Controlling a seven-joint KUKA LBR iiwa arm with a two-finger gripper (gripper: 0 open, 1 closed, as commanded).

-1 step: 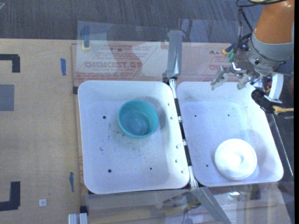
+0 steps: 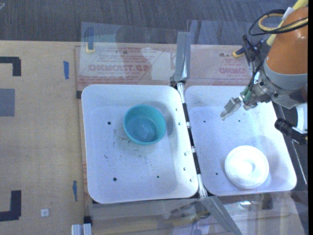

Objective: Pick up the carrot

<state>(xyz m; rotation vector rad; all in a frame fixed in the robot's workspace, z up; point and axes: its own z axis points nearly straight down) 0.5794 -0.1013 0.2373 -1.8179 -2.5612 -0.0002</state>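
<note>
My gripper hangs over the far half of the right bin, pointing left and down toward the bin's bare white floor. The grey arm with its orange band comes in from the upper right. A teal bowl stands upright in the middle of the left bin. A white round dish lies in the near right part of the right bin, well below the gripper and apart from it.
A metal divider runs between the two bins. Clear plastic panels stand behind them. The wooden bench with black and blue tape marks stretches to the left.
</note>
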